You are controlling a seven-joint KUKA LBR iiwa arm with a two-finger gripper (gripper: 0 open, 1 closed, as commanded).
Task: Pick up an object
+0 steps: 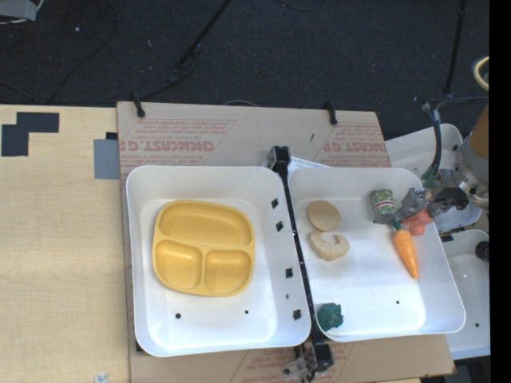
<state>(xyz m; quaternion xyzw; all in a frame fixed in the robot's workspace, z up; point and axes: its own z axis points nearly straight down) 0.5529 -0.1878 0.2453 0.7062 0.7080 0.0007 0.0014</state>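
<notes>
The hand [415, 206] sits at the right of the frame, low over the upper right part of the right-hand shallow white bin [375, 313], reaching in from the right edge. It lies between the small green-labelled cylindrical can [383, 205] and the top of the orange tapered plastic carrot [406, 250], just beside both. Whether its digits are spread or pressed together cannot be told; nothing is seen gripped between them.

Candidate objects all lie loose on the bin floor, apart from one another, which leaves room for a descent: a round tan disc like a biscuit [323, 215], a pale bread-like chunk [329, 246] just below it, and a dark green crumpled lump [330, 316] at the lower left corner.

The left-hand white bin [148, 309] carries a yellow three-compartment plastic plate [204, 246], lying flat.

Judgement: the approach is aimed at the can or the carrot; the pick is not yet made.
</notes>
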